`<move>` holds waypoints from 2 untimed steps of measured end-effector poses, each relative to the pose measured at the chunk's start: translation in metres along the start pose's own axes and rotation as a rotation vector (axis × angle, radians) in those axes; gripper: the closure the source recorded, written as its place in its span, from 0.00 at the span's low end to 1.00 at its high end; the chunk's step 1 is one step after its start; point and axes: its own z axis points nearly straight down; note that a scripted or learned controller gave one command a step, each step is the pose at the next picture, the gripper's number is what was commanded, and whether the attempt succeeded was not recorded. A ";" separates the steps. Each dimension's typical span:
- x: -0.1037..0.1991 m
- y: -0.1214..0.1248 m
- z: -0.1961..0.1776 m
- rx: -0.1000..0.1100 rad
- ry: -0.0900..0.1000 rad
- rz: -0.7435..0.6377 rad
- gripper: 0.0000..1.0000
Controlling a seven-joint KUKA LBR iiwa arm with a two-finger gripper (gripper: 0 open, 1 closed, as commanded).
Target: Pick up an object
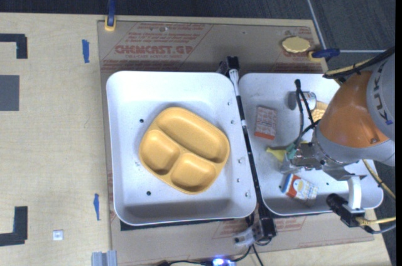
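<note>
The gripper (pixel 300 156) hangs low over the right bin (pixel 276 195), under the grey arm (pixel 377 101) and its orange band (pixel 350 117), which reach in from the right. Whether it is released, clenched or grasping anything cannot be told: the wrist and cables cover its tip.

Just left of the gripper, touching or nearly touching it, lies a yellow piece (pixel 277 151); how much of it continues under the gripper is hidden. Just below the gripper, toward the near rim of the bin, lies a small packet (pixel 297 187) in white, red and blue. Up and to the left of the gripper a red-and-white card (pixel 265 121) lies flat on the bin floor. Straight above the gripper, near the far wall, stands a small grey cylinder (pixel 293 100) with a black cable running past it.

Well to the left of the gripper, across the black divider (pixel 244 133) between the bins, the left bin (pixel 125 133) holds a yellow tray (pixel 183 148) with three compartments, lying at a slant in the middle of the floor.

Far above the gripper, beyond the bins, a tan disc (pixel 296 44) rests on the cardboard sheet (pixel 188 44).
</note>
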 end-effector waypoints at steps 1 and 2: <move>0.000 0.000 0.000 0.000 0.000 0.000 0.00; 0.000 0.001 -0.010 -0.004 -0.001 -0.001 1.00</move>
